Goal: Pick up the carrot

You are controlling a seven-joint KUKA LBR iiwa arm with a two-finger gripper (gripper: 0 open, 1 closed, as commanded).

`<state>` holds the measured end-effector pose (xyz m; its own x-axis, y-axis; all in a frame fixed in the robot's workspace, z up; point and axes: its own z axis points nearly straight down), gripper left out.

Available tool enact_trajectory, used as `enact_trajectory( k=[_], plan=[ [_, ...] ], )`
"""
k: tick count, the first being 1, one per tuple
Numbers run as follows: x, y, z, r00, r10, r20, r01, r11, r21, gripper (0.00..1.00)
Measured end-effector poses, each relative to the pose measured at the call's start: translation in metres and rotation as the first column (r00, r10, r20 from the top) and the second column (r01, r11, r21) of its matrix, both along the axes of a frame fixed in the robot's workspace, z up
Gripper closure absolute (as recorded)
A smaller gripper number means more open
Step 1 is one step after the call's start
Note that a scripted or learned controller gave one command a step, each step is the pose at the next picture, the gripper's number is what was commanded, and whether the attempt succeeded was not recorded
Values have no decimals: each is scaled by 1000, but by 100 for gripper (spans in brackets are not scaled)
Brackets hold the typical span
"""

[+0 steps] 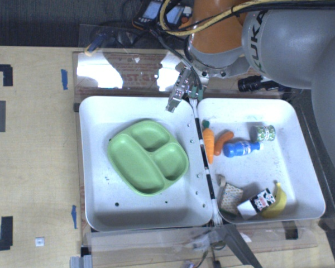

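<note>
You are looking at a robot lab. A big grey arm [301,38] with an orange band hangs over a wooden bench [33,149]. Yellow and black cables [178,15] loop at the bench's far edge. Blue tape bits [64,79] and black corner marks [4,74] sit on the bench's left side.

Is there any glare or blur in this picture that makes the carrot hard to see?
Camera view: strong glare on the clear sheet behind the bins; the carrot is evenly lit and sharp; the gripper looks slightly soft.
</note>
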<state>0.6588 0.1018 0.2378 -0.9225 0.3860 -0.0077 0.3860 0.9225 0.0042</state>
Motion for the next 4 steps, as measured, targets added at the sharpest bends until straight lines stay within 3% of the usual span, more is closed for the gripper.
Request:
enact_trajectory(
  k=[1,2,3,4],
  plan=[
    [1,8,12,996,93,1,-93,996,0,100],
    [-4,-28,-11,1000,-24,-6,24,1000,0,100],
    [-7,-61,7,998,-70,-1,70,998,0,100],
    [-21,-76,-52,992,-123,-5,123,992,1,100]
  ],
)
